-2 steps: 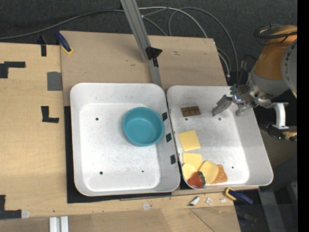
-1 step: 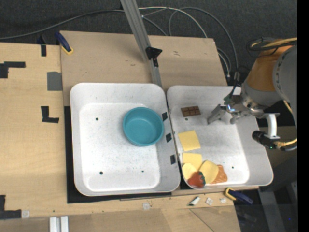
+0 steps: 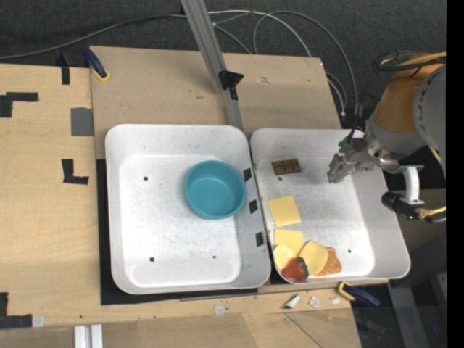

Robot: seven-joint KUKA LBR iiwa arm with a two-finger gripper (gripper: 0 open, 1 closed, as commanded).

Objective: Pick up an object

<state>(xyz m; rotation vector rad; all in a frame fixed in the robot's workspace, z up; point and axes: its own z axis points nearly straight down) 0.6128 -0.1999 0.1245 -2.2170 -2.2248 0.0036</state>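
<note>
No legible text, labels or numbers anywhere.

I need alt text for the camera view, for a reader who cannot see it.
The gripper hovers over the right bin, which holds a chocolate bar, cheese slices and other toy food. The left bin holds a blue bowl.

teal bowl, brown chocolate bar, pale yellow cheese slices (one strawberry, red), white speckled bins.

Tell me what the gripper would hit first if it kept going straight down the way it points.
Probably the bare white floor of the right bin: the gripper points down near its upper right part. The brown chocolate piece lies apart to its left. Height is unclear.
</note>
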